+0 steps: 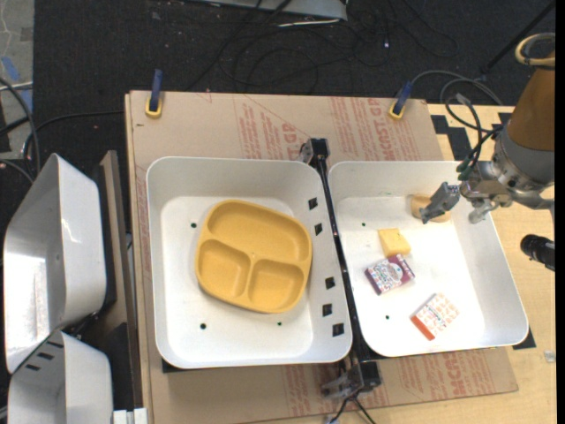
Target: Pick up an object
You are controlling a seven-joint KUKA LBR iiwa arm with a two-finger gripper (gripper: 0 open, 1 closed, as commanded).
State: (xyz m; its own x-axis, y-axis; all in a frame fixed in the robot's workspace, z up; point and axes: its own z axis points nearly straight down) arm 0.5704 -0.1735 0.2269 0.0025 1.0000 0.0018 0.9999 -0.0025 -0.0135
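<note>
From above, at a slant: two shallow white bins side by side, smooth, with rounded corners. In the left bin [161, 237], a matte yellow plastic tray [254, 256], rounded, split into three compartments. In the right bin [477, 272], a tan rounded lump [418, 204] by the far wall, right against the gripper [440, 205]. Impossible to tell how wide the gripper stands or whether it grips anything. Nearer, each apart: a yellow square block [394, 241], a purple printed packet [389, 276], a flat red-and-white packet [434, 315].
</note>
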